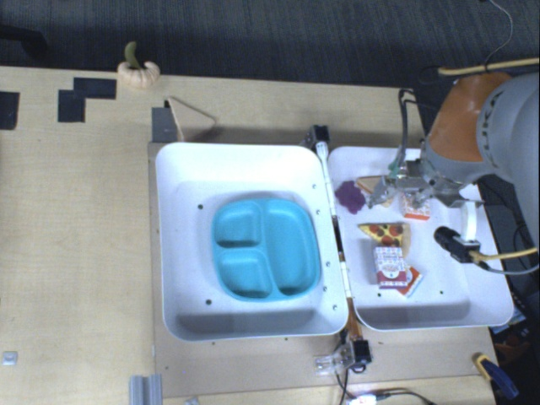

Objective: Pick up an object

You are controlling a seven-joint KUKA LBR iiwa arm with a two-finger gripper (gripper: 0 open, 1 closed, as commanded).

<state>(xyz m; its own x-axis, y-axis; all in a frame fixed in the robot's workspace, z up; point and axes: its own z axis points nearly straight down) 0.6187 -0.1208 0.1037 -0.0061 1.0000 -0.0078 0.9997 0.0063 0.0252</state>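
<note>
On a tan tabletop (pixel 76 251), a blue divided tray (pixel 266 247) sits in the left bin (pixel 181 310). In the right bin (pixel 485 306) lie a purple lump (pixel 350 196), a pizza slice (pixel 385 233) and a red carton (pixel 393 268). The gripper (pixel 403 186) hovers low over the bin's far end, near an orange packet (pixel 415 207). Whether it is open cannot be told. It appears to be in the reaching step; next likely comes a descent and a clamp.

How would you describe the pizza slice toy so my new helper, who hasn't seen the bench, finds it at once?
Look in the right bin, not the left bin with the blue tray. Near its middle lies the pizza slice, a yellow wedge with red spots, just above a red-and-white carton and right of a purple lump.
</note>
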